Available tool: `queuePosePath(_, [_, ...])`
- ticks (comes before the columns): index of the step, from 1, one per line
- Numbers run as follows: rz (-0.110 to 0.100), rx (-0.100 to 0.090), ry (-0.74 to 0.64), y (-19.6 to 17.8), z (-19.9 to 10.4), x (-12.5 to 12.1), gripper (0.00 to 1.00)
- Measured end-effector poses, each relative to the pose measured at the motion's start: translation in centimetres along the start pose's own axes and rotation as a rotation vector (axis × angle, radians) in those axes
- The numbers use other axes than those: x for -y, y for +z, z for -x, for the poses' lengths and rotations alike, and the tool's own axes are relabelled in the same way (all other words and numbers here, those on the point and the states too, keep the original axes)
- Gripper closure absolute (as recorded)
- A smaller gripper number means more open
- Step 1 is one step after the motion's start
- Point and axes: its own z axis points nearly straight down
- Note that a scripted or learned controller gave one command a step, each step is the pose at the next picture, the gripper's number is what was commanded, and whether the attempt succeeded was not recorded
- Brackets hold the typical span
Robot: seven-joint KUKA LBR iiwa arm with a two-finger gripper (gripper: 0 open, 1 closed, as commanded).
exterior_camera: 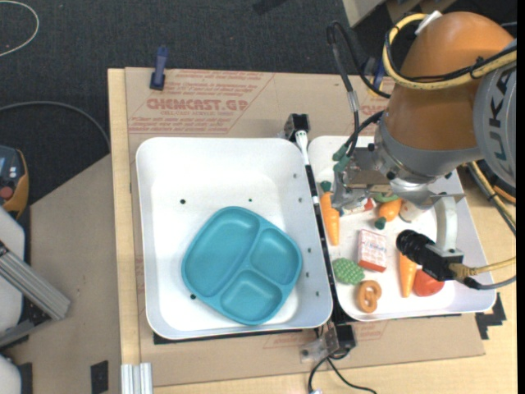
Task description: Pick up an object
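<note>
Over the right-hand bin (480,302) on the bench, the grey and orange arm (443,89) hangs low, its tool (354,189) near the bin's left wall; whether the tool is wide or narrow cannot be told from this angle, and nothing shows between its parts. Toy food lies scattered below: a long carrot (330,217) just beside the tool along the dividing wall, a small red-and-white box (373,249), a green piece (348,271), a pretzel (368,295), a second carrot (406,276) touching a red piece (426,284). The left bin (164,171) holds a blue divided plate (240,263). The long carrot, nearest the tool, looks light, stiff and smooth, likely to slip; a grip across its thick upper half, clear of the wall, seems the safest hold.
</note>
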Motion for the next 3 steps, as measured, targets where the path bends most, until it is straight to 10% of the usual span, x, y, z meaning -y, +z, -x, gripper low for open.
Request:
queuePosePath(1, [-0.009,0.001,0.003,-0.8,-5.9,1.7,1.0])
queuePosePath(2, [0.005,-0.004,0.003,-13.8,-12.0,1.4,1.0])
queuePosePath(3, [-0.008,0.003,0.009,-14.1,-11.7,1.4,1.0])
